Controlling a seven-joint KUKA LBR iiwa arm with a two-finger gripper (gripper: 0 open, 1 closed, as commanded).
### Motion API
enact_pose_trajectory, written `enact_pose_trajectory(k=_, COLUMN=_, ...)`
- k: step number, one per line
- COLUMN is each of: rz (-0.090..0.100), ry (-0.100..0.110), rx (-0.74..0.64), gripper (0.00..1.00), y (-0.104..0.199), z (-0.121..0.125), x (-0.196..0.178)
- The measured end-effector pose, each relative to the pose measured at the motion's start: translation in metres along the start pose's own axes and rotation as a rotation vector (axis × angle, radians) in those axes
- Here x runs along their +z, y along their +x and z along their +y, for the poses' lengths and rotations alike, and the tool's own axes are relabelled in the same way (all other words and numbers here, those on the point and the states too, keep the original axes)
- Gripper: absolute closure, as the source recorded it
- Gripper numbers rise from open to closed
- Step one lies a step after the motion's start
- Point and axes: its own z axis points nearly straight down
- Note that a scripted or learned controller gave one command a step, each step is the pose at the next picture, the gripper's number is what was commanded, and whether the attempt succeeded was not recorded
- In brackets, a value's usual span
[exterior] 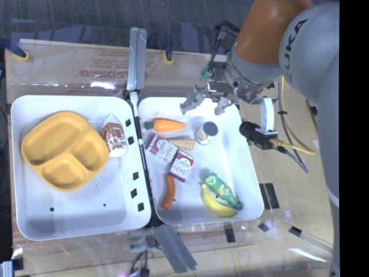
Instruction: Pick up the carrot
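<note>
Starting at the left, you see a yellow tray (63, 149) and a small carton (115, 136) in the left bin (69, 224). Your carrot (166, 125) lies at the top of the right bin (251, 172), beside two small boxes (172, 158). Above it hangs the gripper (207, 103), fingers spread wide, holding nothing.

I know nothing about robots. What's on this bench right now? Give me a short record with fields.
arm: grey with an orange band, reaching in from the right
gripper: jaws open, above the far edge of the right bin, holding nothing
carrot: lying in the right bin, near its far left corner, apart from the gripper
also in right bin: banana, green bottle, sausage, two small cartons
left bin: yellow divided plate, small brown packet
</note>
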Motion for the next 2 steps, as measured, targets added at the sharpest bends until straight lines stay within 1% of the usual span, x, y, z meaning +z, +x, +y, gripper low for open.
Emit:
enact_pose_trajectory(k=1, rz=0.0, ry=0.0, rx=0.0, gripper=0.0, y=0.0, z=0.0, x=0.0)
enact_pose_trajectory(k=2, rz=-0.001, ry=0.002, rx=0.024, gripper=0.0, y=-0.017, z=0.04, x=0.053)
